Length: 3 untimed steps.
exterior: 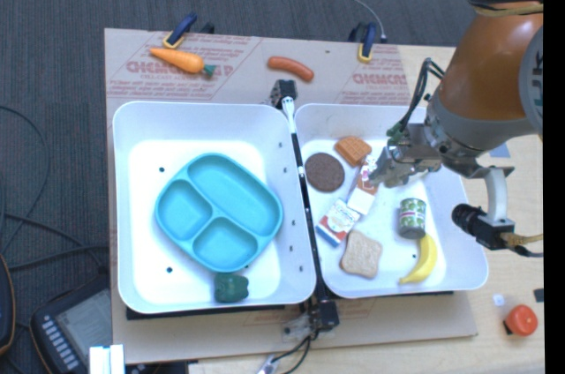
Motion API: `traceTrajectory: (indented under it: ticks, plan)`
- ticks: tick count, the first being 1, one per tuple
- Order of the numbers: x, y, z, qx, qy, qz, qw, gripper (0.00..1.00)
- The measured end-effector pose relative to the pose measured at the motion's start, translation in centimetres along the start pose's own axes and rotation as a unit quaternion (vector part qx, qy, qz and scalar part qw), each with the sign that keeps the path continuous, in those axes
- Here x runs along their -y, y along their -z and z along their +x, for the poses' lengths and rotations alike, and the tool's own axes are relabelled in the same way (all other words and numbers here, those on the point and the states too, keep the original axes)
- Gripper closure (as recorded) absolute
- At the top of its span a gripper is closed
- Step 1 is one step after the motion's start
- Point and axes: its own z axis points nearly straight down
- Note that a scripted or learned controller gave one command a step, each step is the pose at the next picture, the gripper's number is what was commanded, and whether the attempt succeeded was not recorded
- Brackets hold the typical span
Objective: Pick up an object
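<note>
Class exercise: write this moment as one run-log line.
arm: over right bin | hand: low beside red-and-white carton | nearby: cracker, can | grasp: unconfirmed

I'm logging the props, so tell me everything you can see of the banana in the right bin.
The banana is a small yellow curved piece, smooth like plastic toy food, with darker tips. It lies flat on the floor of the right bin near its front right corner, just below the green can and right of the bread slice.
</note>
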Motion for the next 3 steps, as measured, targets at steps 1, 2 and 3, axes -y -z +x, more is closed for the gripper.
traceTrajectory:
  ticks: [1, 2, 3]
  plan:
    - [0.0, -0.1, 0.0, 0.000, 0.000, 0.001, 1.0000, 0.00]
    - [2.8, -12.2, -3.6, 0.000, -0.001, 0.002, 1.0000, 0.00]
    - [2.4, -18.4, -3.3, -0.004, 0.001, -0.001, 1.0000, 0.00]
